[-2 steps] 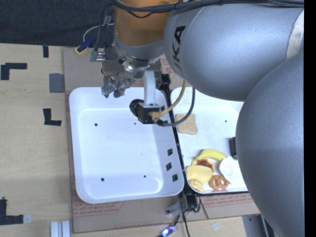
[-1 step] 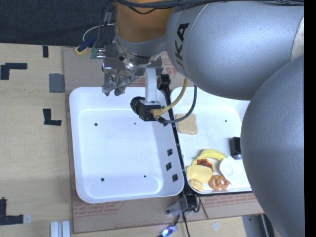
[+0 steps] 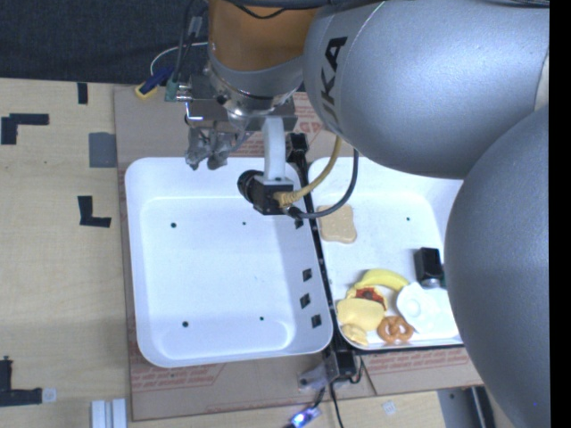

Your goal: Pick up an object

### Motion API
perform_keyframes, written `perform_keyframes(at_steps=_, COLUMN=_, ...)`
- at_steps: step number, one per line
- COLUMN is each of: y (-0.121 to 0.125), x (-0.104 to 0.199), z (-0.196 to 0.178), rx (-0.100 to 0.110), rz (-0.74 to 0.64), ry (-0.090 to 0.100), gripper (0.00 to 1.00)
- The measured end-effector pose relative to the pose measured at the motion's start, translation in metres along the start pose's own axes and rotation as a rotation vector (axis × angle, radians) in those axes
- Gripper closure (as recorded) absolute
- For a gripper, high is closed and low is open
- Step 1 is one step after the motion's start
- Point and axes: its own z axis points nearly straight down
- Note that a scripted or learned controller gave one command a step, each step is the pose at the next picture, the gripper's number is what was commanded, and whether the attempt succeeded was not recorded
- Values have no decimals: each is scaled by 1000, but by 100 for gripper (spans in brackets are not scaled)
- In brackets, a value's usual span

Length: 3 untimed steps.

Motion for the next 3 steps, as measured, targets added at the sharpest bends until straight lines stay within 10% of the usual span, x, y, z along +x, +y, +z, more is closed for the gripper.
perform_keyframes(at_steps=3, y=-1, x=2, z=-28, rx=3, rz=-7, ry=-4, gripper=100)
